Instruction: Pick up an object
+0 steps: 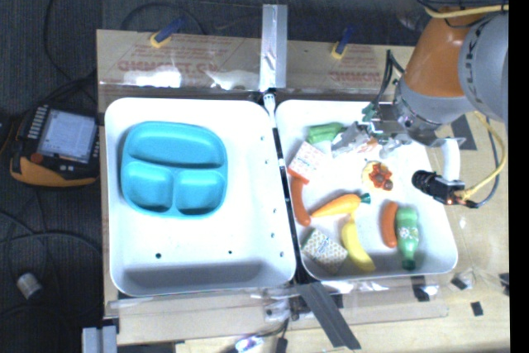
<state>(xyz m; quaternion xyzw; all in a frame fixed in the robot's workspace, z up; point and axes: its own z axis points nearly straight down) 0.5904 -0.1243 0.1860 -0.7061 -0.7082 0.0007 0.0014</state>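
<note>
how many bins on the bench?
2. The left bin holds a blue tray. The right bin holds the toy food, with the tool over its far end.

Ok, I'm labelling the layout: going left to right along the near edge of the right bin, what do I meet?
Patterned wedge → banana → red sausage → green bottle.
</note>
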